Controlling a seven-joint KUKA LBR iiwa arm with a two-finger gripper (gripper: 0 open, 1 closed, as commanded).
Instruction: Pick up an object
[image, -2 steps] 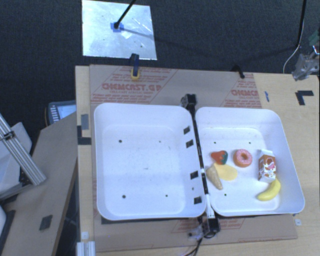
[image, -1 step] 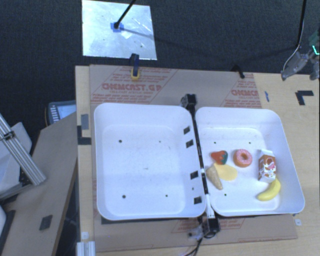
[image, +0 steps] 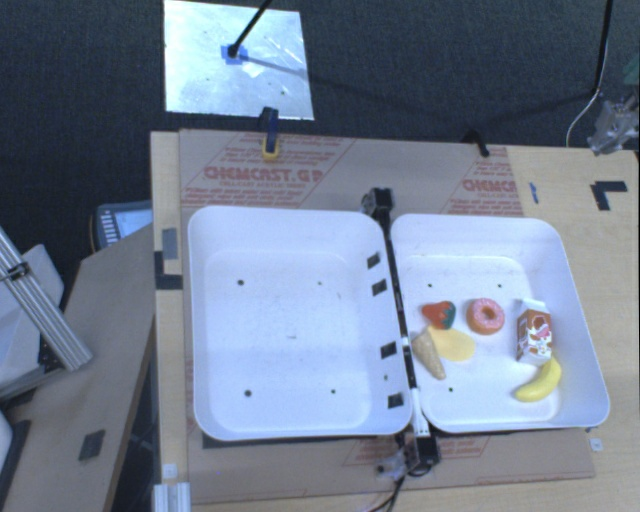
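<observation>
Several toy foods lie in the right bin, toward its front half. A red strawberry sits beside a pink-frosted donut. Just below them lie a tan cone-shaped piece and a flat yellow piece, touching each other near the bin's left wall. A small red and white carton stands to the right, with a yellow banana in front of it.
The left bin adjoins the right one along a black hinged seam. Both rest on a cardboard sheet on the wooden bench. A shiny metal plate lies behind the bench, and an aluminium bar stands at the left.
</observation>
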